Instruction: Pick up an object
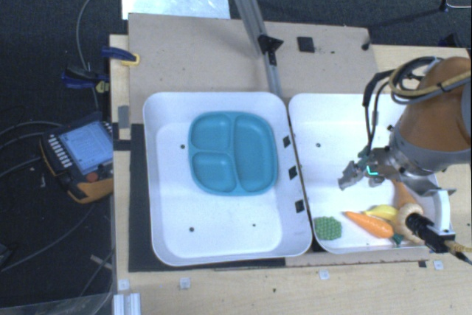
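Note:
In the right bin, along its near edge, lie a green bumpy piece, an orange carrot and a yellow piece beside it. My gripper hangs over the right bin's middle, above and just left of the carrot. I see nothing between its fingers. The left bin holds a blue divided plate at its middle.
A slanted grey pole crosses the back of the bench toward the gap between the bins. A handheld pendant lies on the floor at the left. The arm's orange-banded wrist covers the right bin's far right side.

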Available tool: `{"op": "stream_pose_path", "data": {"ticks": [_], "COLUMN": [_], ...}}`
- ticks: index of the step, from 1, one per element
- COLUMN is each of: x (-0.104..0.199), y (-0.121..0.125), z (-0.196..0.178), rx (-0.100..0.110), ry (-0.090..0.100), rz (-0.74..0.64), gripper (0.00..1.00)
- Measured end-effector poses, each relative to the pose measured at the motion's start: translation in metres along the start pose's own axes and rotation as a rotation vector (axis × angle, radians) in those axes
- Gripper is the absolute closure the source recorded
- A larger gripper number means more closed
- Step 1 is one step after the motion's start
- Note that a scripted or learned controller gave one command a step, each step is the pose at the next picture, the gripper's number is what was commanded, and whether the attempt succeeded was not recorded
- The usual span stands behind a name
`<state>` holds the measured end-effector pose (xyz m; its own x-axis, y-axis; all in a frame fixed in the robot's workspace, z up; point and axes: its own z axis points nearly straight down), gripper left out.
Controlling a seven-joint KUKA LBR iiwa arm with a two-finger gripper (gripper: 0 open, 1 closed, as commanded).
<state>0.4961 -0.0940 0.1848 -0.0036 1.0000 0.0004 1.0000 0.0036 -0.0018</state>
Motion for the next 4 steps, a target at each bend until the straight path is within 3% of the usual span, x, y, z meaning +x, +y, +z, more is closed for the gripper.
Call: {"op": "stream_pose_path", "data": {"ticks": [1,2,3,4], "x": [0.0,-0.004,-0.004,-0.004], "y": [0.0,-0.003,-0.002,0.001], "z": [-0.001,0.061,0.098,0.086], "rx": [-0.002,0.002,-0.005,-0.015], "ry": [0.0,0.0,0.001,-0.002], "rz": [0.0,0.003,0.002,0.002], "gripper": [0.0,0.0,0.0,1.0]}}
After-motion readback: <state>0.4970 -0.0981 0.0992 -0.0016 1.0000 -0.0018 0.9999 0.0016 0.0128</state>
